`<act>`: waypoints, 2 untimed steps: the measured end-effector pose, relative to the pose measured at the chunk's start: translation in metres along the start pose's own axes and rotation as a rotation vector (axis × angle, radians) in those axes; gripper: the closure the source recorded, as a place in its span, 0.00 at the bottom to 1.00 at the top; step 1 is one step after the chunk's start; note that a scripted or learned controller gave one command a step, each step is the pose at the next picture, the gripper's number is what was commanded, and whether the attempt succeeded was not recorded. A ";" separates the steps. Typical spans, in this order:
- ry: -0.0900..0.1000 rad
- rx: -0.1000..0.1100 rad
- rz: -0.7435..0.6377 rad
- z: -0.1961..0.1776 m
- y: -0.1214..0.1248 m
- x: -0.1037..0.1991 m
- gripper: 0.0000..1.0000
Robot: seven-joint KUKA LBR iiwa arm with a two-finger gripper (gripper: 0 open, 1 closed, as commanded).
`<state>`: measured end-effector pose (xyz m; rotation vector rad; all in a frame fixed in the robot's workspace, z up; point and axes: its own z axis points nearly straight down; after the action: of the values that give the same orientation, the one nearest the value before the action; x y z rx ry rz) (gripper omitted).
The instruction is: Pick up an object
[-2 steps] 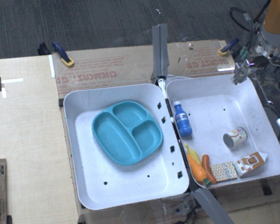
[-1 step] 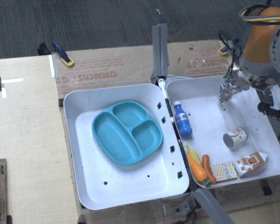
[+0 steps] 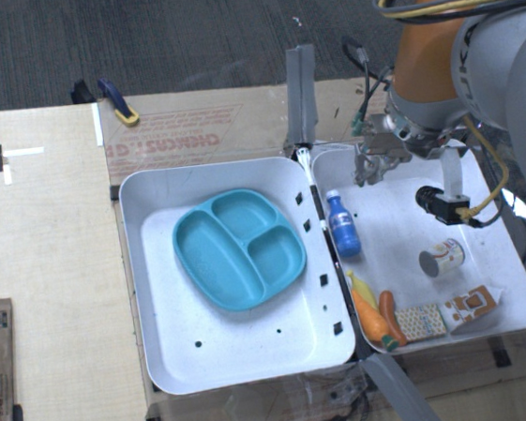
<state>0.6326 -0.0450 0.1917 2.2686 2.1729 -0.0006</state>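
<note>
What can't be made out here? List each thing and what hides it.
- Tool, camera view: too small and dark to tell open from shut.
- Carrot: partly against the right bin's wall, its lower end crowded by a packet.
- Small carton: print too small to read.
- Arm: cut off by the right edge.

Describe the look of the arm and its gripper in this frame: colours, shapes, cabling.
The arm is thick, rounded and light grey, with a domed orange band above the wrist. Yellow and black cables loop over the band and trail down past a black fitting. The gripper is a small, dark metallic assembly with thin wires running to it.
</note>
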 end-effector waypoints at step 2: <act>-0.001 0.004 0.097 0.001 -0.006 0.003 0.00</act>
<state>0.6270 -0.0421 0.1903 2.3726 2.0621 -0.0051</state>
